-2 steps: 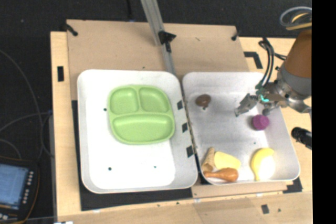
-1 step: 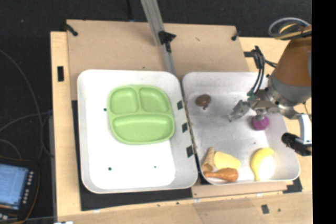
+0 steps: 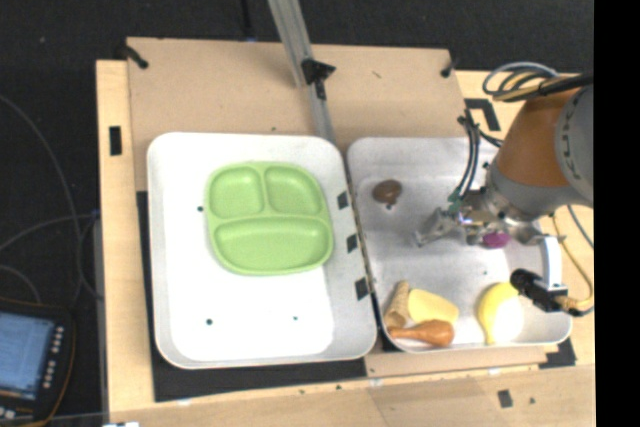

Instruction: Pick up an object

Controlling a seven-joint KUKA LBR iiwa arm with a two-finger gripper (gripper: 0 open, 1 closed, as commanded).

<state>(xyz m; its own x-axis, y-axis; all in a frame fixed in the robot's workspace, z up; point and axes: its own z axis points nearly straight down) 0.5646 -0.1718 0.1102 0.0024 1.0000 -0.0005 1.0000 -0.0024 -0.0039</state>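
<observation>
My gripper (image 3: 437,227) hangs low over the middle of the right bin (image 3: 420,165), reaching in from the right under the grey and orange arm. A small purple object (image 3: 493,238) lies right beside the gripper body, partly hidden by it. A small brown object (image 3: 387,191) rests on the bin floor to the upper left of the gripper, apart from it. Along the bin's front edge lie a yellow wedge (image 3: 432,305), an orange carrot-like piece (image 3: 424,333), a beige piece (image 3: 398,299) and a yellow-and-white round object (image 3: 499,313).
The left bin (image 3: 180,315) holds a green divided plate (image 3: 268,218) in its upper half. A slanted metal pole (image 3: 290,25) runs from the top of the view down to the gap between the bins. The wooden bench (image 3: 230,85) surrounds both bins.
</observation>
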